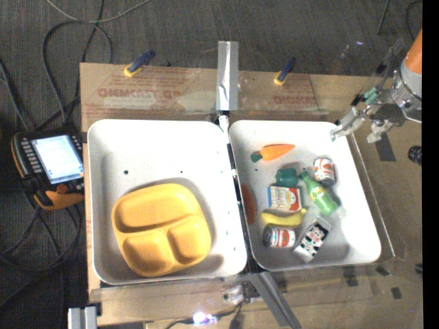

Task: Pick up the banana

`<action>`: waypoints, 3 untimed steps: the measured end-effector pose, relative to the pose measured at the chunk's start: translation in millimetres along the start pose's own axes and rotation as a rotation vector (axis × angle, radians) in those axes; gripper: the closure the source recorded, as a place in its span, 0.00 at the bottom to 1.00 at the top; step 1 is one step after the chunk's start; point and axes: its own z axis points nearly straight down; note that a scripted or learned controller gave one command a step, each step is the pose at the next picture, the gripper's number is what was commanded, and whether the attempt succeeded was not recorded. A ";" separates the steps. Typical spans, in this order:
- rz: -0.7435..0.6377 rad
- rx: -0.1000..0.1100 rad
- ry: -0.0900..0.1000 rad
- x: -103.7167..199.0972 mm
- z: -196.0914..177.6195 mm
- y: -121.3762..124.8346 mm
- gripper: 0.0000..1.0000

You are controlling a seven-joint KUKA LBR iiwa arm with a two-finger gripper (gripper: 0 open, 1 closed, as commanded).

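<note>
Lying low in the lower middle of the right bin (357, 184), the banana (282, 218) is wedged between a small carton (284, 198) above it and a red-labelled can (279, 237) below, touching or nearly touching both. It looks like a light, stiff toy with a smooth skin that may slip, so the thickest middle part, taken across its narrow width, seems the surest hold; the crowding leaves little room for the tips. Around it sit a green bottle (320, 193) to the right, a black-and-white carton (311, 240) at lower right, a second can (324, 169) above that, a dark green object (287, 177), and a carrot (274, 152) near the bin's upper edge. Printing on the cartons and cans is too small to read. The gripper (354, 122) hangs at the upper right of the frame, over the bin's top right corner and well apart from the banana; its prongs look spread, pinching nothing. A yellow divided tray (162, 228) lies in the left bin (103, 184). Faint reddish lettering on the cardboard (158, 94) behind cannot be made out.
</note>
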 end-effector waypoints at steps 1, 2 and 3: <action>-0.440 -0.003 -0.003 -0.2 2.1 20.8 0.00; -0.441 0.000 -0.003 0.6 -3.7 22.5 1.00; -0.441 0.000 -0.002 0.6 -3.6 22.5 0.00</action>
